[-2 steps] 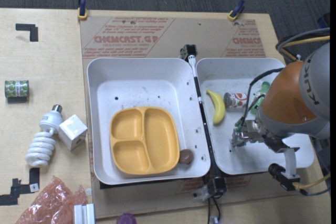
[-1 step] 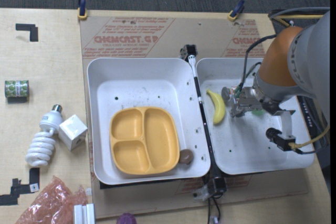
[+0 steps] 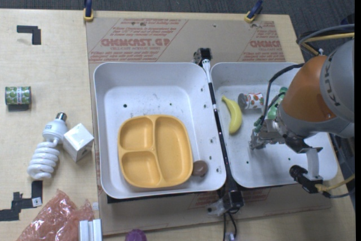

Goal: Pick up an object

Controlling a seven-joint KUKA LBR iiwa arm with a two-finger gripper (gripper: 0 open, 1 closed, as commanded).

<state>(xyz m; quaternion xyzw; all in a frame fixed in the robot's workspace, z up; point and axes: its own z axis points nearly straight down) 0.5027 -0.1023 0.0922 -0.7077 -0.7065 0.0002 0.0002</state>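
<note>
In the right bin [image 3: 248, 175] a yellow banana [image 3: 232, 114] lies near the left wall. Just behind it a small can [image 3: 251, 100] with a red and white label rests on its side. My gripper [image 3: 260, 137] hangs low over the bin floor, right of the banana and in front of the can, touching neither. The orange-banded wrist [image 3: 304, 100] covers the bin's right half. Something green [image 3: 276, 105] peeks out beside the wrist; I cannot tell what it is.
The left bin [image 3: 113, 93] holds a yellow divided plate [image 3: 155, 150] with a small brown round object [image 3: 199, 167] at its right rim. On the bench to the left lie a spiral light bulb [image 3: 46, 147], a white cube [image 3: 78, 141], a green can [image 3: 18, 96] and red mesh [image 3: 53, 217].
</note>
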